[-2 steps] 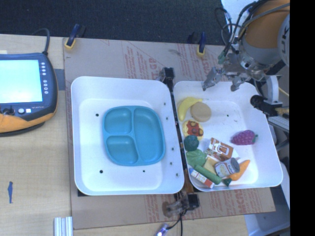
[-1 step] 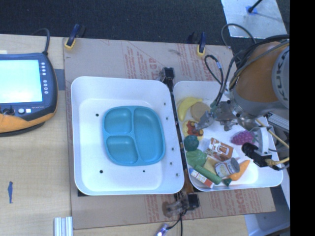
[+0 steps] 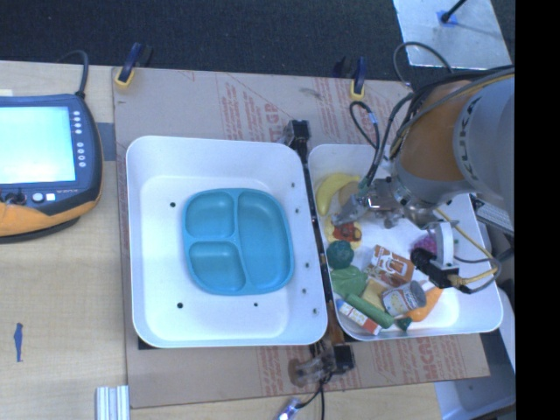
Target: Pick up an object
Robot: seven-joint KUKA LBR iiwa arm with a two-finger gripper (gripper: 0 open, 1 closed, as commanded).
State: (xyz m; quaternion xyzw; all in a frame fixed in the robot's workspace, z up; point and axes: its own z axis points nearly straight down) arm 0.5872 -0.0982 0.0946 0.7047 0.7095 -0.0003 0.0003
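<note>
The big grey arm (image 3: pixel 455 138) with its orange band reaches in from the right and hangs low over the right bin (image 3: pixel 477 322). The gripper (image 3: pixel 374 201) sits down near the top left part of that bin, close to a yellow banana (image 3: pixel 331 191) and a small red and brown toy (image 3: pixel 347 232). The wrist and wires hide the tip, so I cannot tell if it is spread or pressed together, and I see nothing pinched in it. The right bin is full of little things that could be picked. There is a green ball (image 3: pixel 339 255), a green veggie shape (image 3: pixel 350 281), a small brown box (image 3: pixel 391 267), a round can (image 3: pixel 402 301), an orange carrot (image 3: pixel 427 303) and a purple thing (image 3: pixel 429 239) by the wrist. They lie close together, some touching. The left bin (image 3: pixel 149 234) has 1 blue plate (image 3: pixel 238 241) with 3 parts in it, lying flat in the middle. A screen pad (image 3: pixel 44 160) rests on the bench far to the left. I think the job is only partly done. The arm is down among the toys, but nothing looks lifted yet. What is left is to close on 1 toy, most likely the banana or the red toy next to the gripper, and raise it out.
</note>
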